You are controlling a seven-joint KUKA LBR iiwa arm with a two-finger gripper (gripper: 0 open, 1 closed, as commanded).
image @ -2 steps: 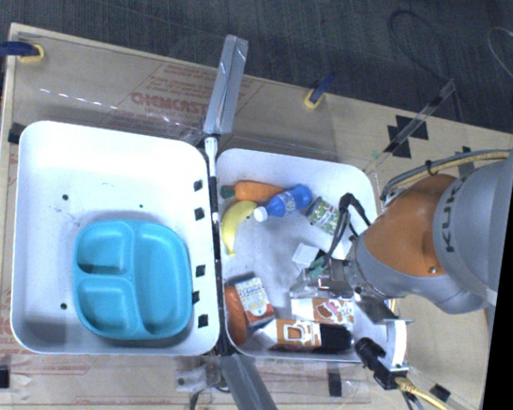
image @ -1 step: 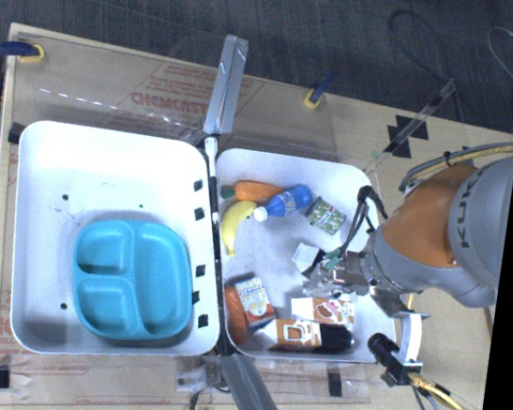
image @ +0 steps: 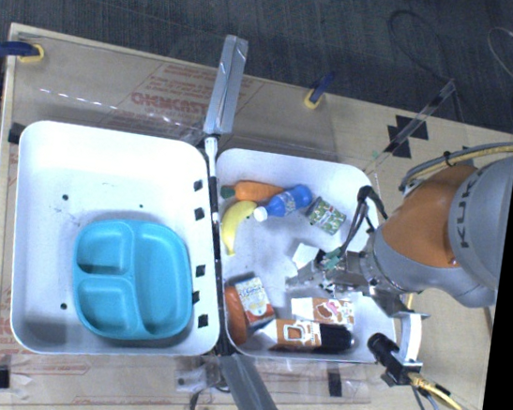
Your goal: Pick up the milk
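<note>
The milk (image: 322, 309), taken to be the white carton with the brown print, lies flat in the right bin (image: 285, 167), near its front wall and touching a dark bottle (image: 314, 336). The gripper (image: 320, 267) hangs just beside the carton, toward the bin's middle. Whether it is spread or closed cannot be told.

Centre over the carton, then close across its narrow sides, clear of the bottle. The carton is boxy and flat-faced, probably coated card that dents under force. The bottle looks glossy and rounded.
</note>
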